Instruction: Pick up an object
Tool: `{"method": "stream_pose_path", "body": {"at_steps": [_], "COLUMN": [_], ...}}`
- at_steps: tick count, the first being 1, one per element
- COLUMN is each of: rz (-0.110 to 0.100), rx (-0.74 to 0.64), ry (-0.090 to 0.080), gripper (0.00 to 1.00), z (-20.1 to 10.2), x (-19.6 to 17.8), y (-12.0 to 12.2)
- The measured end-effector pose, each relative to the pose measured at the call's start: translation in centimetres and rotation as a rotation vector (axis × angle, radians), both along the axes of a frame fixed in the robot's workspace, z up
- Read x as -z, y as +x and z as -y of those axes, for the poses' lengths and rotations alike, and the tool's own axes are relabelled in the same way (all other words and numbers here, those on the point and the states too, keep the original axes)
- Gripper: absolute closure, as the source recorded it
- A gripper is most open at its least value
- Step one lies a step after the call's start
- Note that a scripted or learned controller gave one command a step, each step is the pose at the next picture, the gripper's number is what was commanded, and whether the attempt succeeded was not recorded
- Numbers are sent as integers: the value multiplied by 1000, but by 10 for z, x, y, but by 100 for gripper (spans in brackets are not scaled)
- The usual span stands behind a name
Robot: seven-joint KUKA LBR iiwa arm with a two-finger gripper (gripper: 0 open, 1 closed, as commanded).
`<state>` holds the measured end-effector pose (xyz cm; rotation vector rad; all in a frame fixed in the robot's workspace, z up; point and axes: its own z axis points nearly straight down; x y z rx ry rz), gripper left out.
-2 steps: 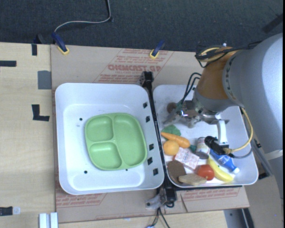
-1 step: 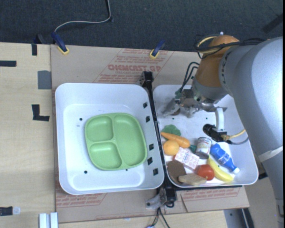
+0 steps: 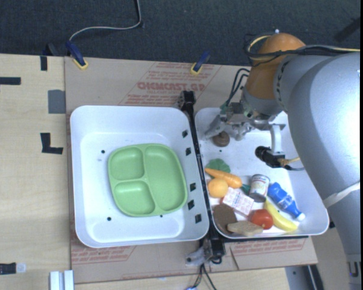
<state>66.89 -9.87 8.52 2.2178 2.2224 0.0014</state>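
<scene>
Hanging over the far end of the right-hand shallow white bin [image 3: 317, 219], my two-finger gripper [image 3: 225, 127] stood just above a small brown rounded lump [image 3: 221, 139] lying on the bin floor. Whether I was spread or closed I could not tell. I judged the lump light, firm and prone to roll, best pinched across its middle from above.

A robotics laboratory is indicated: two white bins [image 3: 85, 162] are set side by side on a cardboard sheet [image 3: 163, 86] clamped to a wooden desk [image 3: 24, 180], black tape markers [image 3: 3, 86] are fixed to its surface, cables [image 3: 118, 26] are trailed across dark carpet, and toy food [image 3: 254, 201] is piled for testing.
</scene>
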Motion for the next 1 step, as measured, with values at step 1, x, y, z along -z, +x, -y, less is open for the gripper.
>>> {"method": "stream_pose_path", "body": {"at_steps": [1], "rz": [-1], "rx": [0], "ry": [-3], "gripper": [100], "z": [1], "x": [-10], "y": [0]}}
